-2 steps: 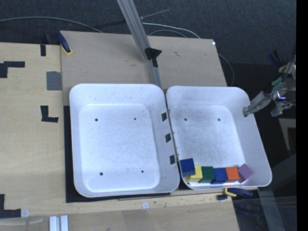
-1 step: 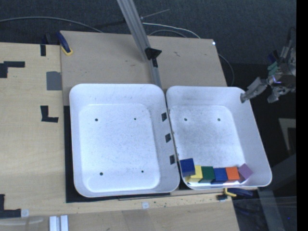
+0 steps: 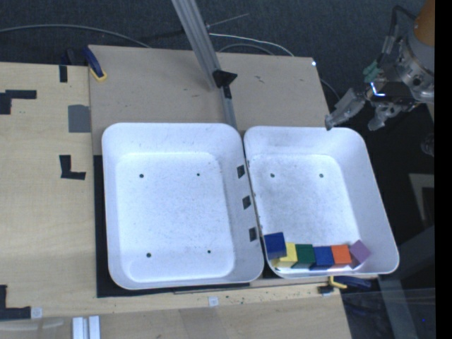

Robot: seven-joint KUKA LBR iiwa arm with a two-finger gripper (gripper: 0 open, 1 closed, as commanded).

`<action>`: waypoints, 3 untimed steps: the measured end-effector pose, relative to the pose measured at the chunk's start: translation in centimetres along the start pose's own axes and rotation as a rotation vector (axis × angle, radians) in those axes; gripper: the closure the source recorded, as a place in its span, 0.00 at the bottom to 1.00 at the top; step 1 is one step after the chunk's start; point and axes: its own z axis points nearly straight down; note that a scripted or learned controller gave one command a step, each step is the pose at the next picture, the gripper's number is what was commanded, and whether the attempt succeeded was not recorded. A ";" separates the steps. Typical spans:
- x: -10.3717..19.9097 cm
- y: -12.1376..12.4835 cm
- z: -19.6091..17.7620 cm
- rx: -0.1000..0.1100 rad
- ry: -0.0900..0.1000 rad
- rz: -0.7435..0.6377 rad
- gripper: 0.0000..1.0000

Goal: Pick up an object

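Hovering tool [image 3: 359, 114], fingers spread, nothing held; six blocks [image 3: 314, 253] in right bin [image 3: 367, 162].

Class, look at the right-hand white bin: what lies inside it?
Inside the right bin, small blocks line its near wall: two blue blocks, yellow, green, orange and purple. Anything beneath them is covered.

**Parts you cannot see well**

The arm [image 3: 424, 27] is cut off by the edge at 2 o'clock. The gripper [image 3: 359, 115] looks blurry. The yellow block [image 3: 286, 260] at 5 o'clock hides partly under the blue block [image 3: 274, 244].
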 end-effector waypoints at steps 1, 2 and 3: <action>-0.5 -0.1 0.3 0.006 -0.002 0.009 0.00; -0.5 -0.1 0.3 0.006 -0.002 0.009 0.00; -0.5 -0.1 0.3 0.006 -0.002 0.009 0.00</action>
